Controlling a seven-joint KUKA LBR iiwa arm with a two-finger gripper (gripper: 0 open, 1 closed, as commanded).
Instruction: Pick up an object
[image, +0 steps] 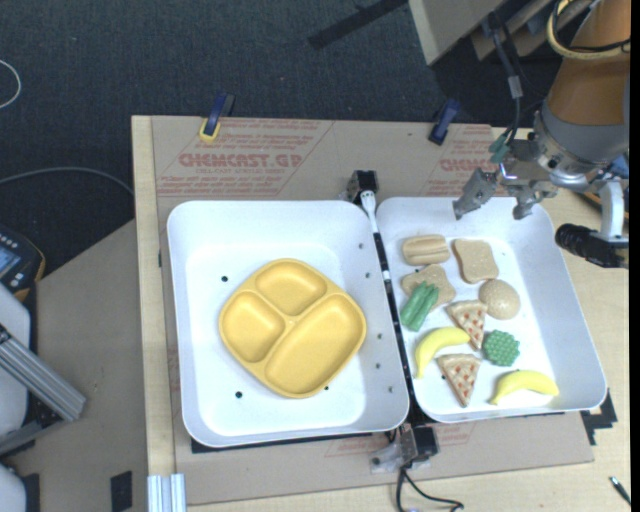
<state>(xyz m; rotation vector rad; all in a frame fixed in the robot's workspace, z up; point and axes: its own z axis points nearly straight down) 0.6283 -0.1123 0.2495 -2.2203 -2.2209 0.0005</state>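
Hovering gripper, fingers spread and empty, over right bin's far edge; approach step, we reckon descent onto bread slice next.

This is a robotics lab or test cell, not a home. Two white bins sit on a brown board held down by clamps, with cables trailing off its edge. Toy plastic food fills one bin, a yellow divided plate the other, and dark carpet surrounds the bench.
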